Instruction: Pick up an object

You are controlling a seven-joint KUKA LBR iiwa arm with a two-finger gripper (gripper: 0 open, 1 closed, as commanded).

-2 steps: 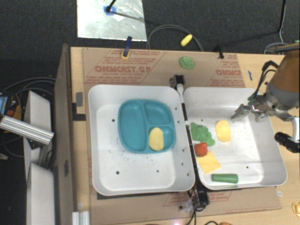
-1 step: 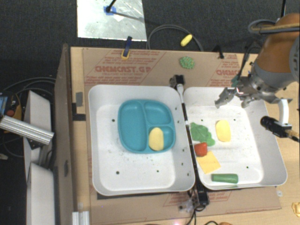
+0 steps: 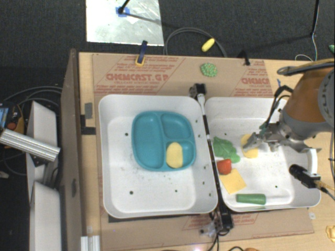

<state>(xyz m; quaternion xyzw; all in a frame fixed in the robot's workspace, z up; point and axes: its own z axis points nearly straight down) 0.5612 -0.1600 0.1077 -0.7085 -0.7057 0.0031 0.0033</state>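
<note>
You have the grey arm with its orange band (image 3: 310,101) reaching in from the right over the right-hand shallow white bin (image 3: 293,198). Its two-finger gripper (image 3: 255,141) sits low in that bin, right at a small yellow lumpy object (image 3: 249,146), which lies near the bin's middle. You cannot tell from this slant whether the jaws are spread or clamped, nor whether the yellow piece is between them; the metal ends simply overlap its upper edge.

Taking that yellow piece as your landmark: a green leafy toy (image 3: 225,148) lies just beside it on the left, towards the divider between the bins. Below and left of it rests a small red rounded piece (image 3: 224,166), touching the leafy toy's lower edge. A flat yellow-orange square slice (image 3: 234,181) lies directly under the red one, and a green cylinder-shaped object (image 3: 250,197) lies on its side further down, near the bin's front wall.

Well to the left of your landmark, the left-hand white bin (image 3: 118,192) carries a teal divided plastic plate (image 3: 152,140), with a yellow egg-shaped object (image 3: 174,155) in its lower right compartment.
</note>
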